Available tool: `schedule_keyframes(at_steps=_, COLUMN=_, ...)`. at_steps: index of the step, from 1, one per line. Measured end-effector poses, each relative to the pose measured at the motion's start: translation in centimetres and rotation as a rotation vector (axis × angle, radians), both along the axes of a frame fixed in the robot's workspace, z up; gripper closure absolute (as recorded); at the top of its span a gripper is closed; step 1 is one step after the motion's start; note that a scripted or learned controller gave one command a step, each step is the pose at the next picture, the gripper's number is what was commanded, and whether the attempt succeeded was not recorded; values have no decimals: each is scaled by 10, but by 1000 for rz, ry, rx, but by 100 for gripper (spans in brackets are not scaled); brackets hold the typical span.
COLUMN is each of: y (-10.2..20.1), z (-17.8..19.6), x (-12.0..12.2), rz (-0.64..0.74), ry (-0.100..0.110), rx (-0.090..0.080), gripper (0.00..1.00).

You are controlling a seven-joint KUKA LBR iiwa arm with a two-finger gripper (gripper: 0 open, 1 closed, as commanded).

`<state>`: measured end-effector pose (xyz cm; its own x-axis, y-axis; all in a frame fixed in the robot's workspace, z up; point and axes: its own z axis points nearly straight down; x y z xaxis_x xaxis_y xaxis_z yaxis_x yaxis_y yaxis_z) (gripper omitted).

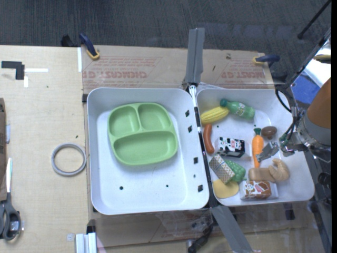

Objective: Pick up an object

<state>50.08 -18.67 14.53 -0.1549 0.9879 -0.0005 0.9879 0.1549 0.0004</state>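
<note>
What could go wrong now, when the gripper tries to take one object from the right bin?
1. The toys are crowded: the carrot, the croissant and the brown ball lie close around the gripper, so it may pinch two or push one aside.
2. The gripper works near the right bin wall, so a nudged toy could jam there.

I see a matt green plastic plate [142, 134] in a smooth, glossy white bin [95, 157]. The desk [39, 120] looks like pale wood, with brown cardboard [134, 71] at 12 o'clock.
</note>
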Motion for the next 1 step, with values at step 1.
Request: schedule_keyframes(at_steps=1, y=-18, z=-54, x=73, rz=126, ry=0, rx=-1, gripper=0)
